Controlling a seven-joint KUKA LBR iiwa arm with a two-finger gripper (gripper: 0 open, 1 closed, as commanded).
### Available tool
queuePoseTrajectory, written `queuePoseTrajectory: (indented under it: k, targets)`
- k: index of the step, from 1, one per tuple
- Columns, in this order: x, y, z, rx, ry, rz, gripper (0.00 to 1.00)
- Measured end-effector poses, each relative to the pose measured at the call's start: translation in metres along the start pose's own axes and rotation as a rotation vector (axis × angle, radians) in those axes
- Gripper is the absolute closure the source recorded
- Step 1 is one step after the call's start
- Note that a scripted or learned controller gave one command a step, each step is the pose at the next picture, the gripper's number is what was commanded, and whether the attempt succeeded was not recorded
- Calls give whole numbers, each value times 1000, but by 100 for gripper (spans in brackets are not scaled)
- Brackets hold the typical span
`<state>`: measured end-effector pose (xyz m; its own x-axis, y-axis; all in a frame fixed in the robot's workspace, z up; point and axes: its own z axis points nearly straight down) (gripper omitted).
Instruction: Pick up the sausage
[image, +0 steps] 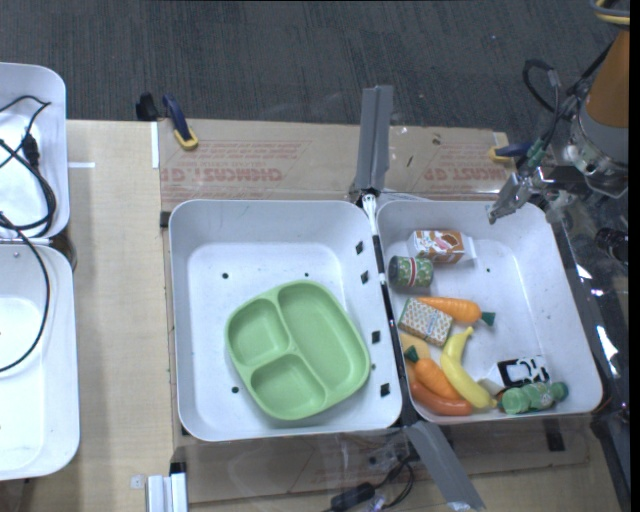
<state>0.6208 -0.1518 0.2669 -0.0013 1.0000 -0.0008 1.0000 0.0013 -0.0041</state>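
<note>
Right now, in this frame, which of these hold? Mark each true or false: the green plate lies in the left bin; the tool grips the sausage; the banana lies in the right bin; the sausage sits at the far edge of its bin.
1. The green plate lies in the left bin. True.
2. The tool grips the sausage. False: the tool is above the right bin's far corner, apart from the sausage.
3. The banana lies in the right bin. True.
4. The sausage sits at the far edge. False: it lies at the near edge.
</note>
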Motion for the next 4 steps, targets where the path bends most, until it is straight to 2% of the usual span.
queuePoseTrajectory:
  k: [1, 2, 3, 4]
  targets:
    - [8, 9, 118, 0, 0, -12, 0]
    - [7, 9, 110, 1, 0, -11, 100]
    - [-20, 39, 112, -4, -1, -217, 100]
    - [-20, 39, 112, -4, -1, -217, 0]
